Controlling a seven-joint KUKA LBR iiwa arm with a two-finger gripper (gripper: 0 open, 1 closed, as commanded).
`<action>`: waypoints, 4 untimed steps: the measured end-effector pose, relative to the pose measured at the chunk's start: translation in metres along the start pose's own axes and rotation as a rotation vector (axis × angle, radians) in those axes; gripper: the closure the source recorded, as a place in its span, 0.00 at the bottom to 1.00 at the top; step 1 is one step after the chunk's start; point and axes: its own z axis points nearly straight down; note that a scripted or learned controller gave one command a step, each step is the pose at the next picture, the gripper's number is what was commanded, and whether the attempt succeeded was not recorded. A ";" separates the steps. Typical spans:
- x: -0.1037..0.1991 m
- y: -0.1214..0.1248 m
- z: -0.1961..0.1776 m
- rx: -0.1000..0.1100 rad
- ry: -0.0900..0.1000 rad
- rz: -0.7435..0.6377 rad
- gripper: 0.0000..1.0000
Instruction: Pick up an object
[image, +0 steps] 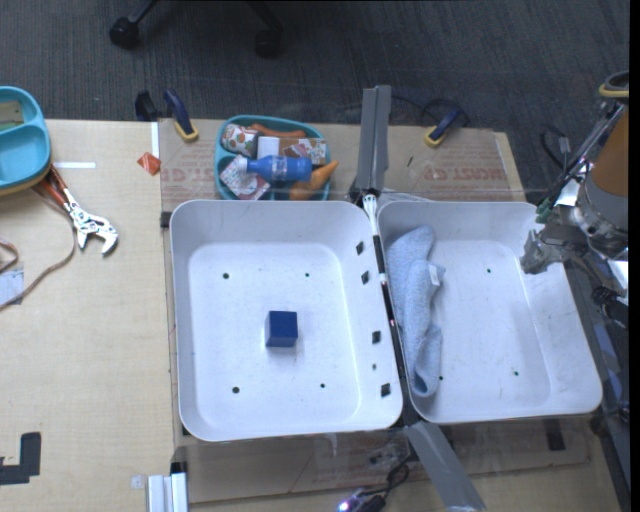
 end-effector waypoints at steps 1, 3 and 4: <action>0.000 0.000 0.000 0.000 0.000 0.000 0.00; 0.076 0.037 -0.004 0.002 0.002 0.172 0.00; 0.046 0.015 -0.003 0.000 0.002 -0.023 0.00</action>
